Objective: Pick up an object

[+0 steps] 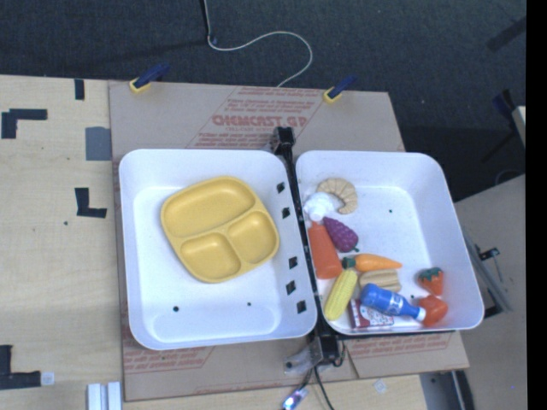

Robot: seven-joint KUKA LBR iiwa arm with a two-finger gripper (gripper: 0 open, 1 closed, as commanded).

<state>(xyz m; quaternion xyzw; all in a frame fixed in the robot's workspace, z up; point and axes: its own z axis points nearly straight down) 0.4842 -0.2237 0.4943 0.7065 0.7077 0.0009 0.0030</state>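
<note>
**Bins laid out, toys heaped in the right bin**

You cannot tell from this view whether the gripper is open or closed, and nothing here is seen held in it.

Take the yellow sectioned plate [218,229] as your landmark. It lies flat in the left bin [137,229], turned at a slant. The things to pick are all to the right of the plate, past the wall between the bins, in the right bin [406,199].

Closest to the plate, along that wall, are a white lump [318,205], a long orange-red piece [322,252] and a corn cob [340,290]. The croissant [342,192] curls just behind the white lump. The purple grapes [340,233] touch the orange-red piece.

Farther from the plate:
- A carrot [376,263] lies crosswise, its green end toward the plate and its tip pointing away.
- A blue bottle [389,301] lies on its side on a red-and-white packet [367,317], its long axis running away from the plate.
- Two small red pieces [432,280] sit farthest from the plate, at the bin's right side.

The corn cob's long axis tilts, with its near end closer to the plate.

Both bins rest on printed cardboard [256,122]. Two yellow-and-blue clamps [149,77] pin it at the far edge. The cardboard lies on a pale wooden bench [51,229]. Beyond the bench is dark carpet, crossed by a thin white cable [256,41].
</note>
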